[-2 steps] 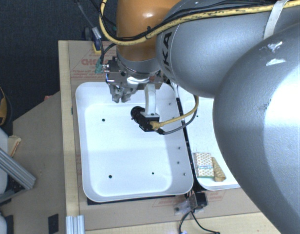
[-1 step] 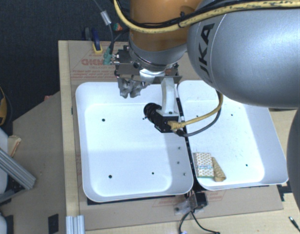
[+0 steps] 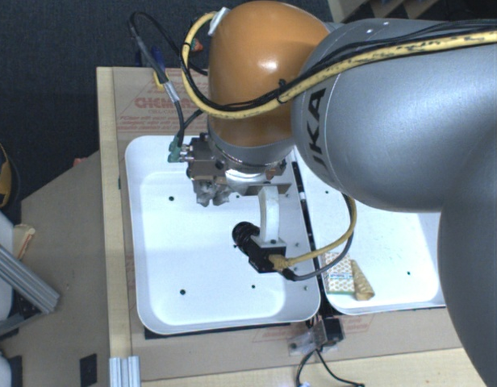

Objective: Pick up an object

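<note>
- Where the grey arm (image 3: 402,119) sweeps in from the right of the camera view, it covers much of the right bin (image 3: 394,293) and the upper part of the left bin (image 3: 208,297).
- Its orange band (image 3: 261,59) sits over the far edge of the left bin, with yellow and black cables (image 3: 232,103) looping around it.
- The gripper (image 3: 208,192) hangs below the band, over the upper middle of the left bin; whether it is open or closed cannot be told from this angle, and nothing can be seen between its tips.
- A black fitting (image 3: 256,248) with a yellowish hose (image 3: 329,248) lies over the left bin's right side, close to the divide between the bins.
- A small object (image 3: 349,276), pale with a printed pattern and a tan edge, lies in the right bin near its front left corner, just beside the divide and well apart from the gripper.
- Both bins rest on the bench (image 3: 115,216), whose cardboard-coloured surface shows red print at the far edge.
</note>
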